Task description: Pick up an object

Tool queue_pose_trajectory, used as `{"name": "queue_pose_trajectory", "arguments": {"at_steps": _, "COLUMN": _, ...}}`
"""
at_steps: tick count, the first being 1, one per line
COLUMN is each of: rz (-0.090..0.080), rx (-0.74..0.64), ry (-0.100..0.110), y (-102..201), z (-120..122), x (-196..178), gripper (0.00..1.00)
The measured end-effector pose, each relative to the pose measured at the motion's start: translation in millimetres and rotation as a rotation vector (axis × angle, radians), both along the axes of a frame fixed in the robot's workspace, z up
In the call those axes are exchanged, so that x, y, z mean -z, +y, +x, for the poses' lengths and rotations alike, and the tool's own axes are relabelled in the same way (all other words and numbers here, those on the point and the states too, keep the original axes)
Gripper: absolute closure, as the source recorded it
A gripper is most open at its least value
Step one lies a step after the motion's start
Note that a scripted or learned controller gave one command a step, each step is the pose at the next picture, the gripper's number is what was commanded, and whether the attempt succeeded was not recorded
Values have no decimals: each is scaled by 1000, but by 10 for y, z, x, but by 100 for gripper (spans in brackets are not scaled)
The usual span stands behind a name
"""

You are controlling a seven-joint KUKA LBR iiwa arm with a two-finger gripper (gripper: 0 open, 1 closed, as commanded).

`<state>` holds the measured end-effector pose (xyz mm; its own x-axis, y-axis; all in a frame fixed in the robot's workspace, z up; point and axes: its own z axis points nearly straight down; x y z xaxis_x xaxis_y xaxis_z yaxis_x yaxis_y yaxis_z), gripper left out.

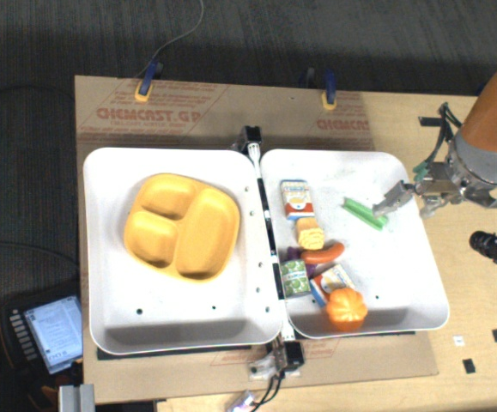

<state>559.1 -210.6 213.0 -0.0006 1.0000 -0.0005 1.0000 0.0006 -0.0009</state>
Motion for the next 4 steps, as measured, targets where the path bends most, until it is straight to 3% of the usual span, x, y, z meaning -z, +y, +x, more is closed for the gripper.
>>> {"name": "queue_pose_trajectory", "arguments": {"at_steps": 1, "rz": -2, "rx": -1, "ry": -9, "y": 389, "z": 333, "x": 1239, "gripper": 0}}
{"name": "queue_pose_trajectory", "arguments": {"at_steps": 2, "rz": -3, "rx": 0, "ry": -13, "y": 1123, "z": -162, "x": 1235, "gripper": 0}}
{"name": "queue_pose_trajectory", "arguments": {"at_steps": 3, "rz": -4, "rx": 1, "ry": -16, "y": 1118, "z": -150, "x": 1127, "gripper": 100}}
{"name": "queue_pose_trajectory", "arguments": {"at_steps": 4, "rz": 1, "rx": -1, "ry": -2, "y": 1692, "z": -361, "x": 282, "gripper": 100}}
